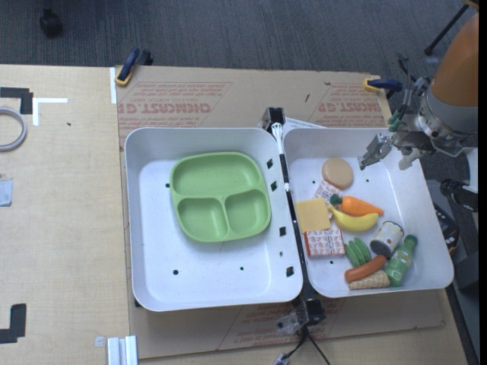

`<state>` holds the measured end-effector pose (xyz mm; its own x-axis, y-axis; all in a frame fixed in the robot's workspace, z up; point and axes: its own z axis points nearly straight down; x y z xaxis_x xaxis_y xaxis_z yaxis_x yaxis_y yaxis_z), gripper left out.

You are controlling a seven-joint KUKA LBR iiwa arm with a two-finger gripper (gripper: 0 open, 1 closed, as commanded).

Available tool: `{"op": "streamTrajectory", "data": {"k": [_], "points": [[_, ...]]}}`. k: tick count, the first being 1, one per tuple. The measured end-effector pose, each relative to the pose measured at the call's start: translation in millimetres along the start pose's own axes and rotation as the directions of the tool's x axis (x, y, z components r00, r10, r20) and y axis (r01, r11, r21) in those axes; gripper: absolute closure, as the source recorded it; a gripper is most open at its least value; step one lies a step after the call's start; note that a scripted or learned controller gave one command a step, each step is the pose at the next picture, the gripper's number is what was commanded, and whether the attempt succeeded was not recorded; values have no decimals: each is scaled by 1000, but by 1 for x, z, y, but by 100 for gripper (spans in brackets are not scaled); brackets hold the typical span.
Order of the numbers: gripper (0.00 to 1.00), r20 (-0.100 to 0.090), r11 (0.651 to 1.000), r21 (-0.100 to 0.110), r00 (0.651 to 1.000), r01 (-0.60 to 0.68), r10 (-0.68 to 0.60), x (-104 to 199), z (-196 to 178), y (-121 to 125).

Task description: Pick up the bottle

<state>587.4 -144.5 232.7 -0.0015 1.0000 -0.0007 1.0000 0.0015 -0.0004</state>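
While the gripper (389,151) hangs over the far right corner of the right bin (434,211), fingers spread and holding nothing, the green bottle (401,260) lies at that bin's near right, beside a small can (386,236).

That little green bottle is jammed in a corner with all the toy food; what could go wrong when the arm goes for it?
1. The green plastic bottle lies against the small can and the orange carrot, so the gripper may catch a neighbour instead.
2. It sits close to the right white bin's wall, which may block one side of the grasp.
3. The gripper hovers at the bin's far end, so the descent could brush the yellow banana.
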Motion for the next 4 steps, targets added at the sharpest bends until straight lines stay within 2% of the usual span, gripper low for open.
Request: {"op": "streamTrajectory", "data": {"k": [1,2,3,4], "points": [[100,0,1000,0,1000,2,-2,0,-10,1],[100,0,996,0,996,90,-90,61,-46,-61],[100,0,992,-1,992,123,-123,157,-98,-109],[100,0,997,0,997,81,-81,249,-48,-109]]}}
